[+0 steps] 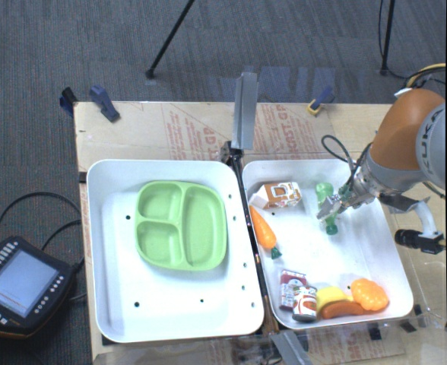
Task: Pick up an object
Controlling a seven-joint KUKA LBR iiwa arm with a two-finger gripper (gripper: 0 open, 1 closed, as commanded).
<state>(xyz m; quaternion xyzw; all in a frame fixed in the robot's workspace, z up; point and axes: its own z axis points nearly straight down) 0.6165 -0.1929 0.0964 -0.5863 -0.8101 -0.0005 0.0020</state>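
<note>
A: Reaching in from the right edge of the frame, the arm (pixel 410 139) is hanging its gripper (pixel 331 210) over the upper middle of the right bin (pixel 387 238).

B: Pincer state?

A: Can't tell, it's too small and blurred. A small green object (pixel 324 191) is sitting just up-left of the tip and another green bit (pixel 331 227) is lying just below it. Whether either is touching the tip, can't tell.

B: What else is lying in that bin?

A: An orange-and-white carton (pixel 278 195) is lying at upper left, a carrot (pixel 264 230) is running along the left wall, a small red-and-white packet (pixel 291 289) is sitting at lower middle with a can (pixel 305 305) just beside it. A yellow piece (pixel 330 296), a reddish-brown piece (pixel 341 309) and an orange fruit (pixel 369 294) are crowding the lower right corner.

B: Left bin?

A: The left bin (pixel 109 280) is holding a green divided tray (pixel 182 225), lying flat, upper middle.

B: Outside the bins?

A: A handheld controller (pixel 20 284) is sitting at lower left of the frame, cable looping up. Blue clamps (pixel 104 102) are gripping the bench (pixel 170 128) at its upper left edge.
</note>
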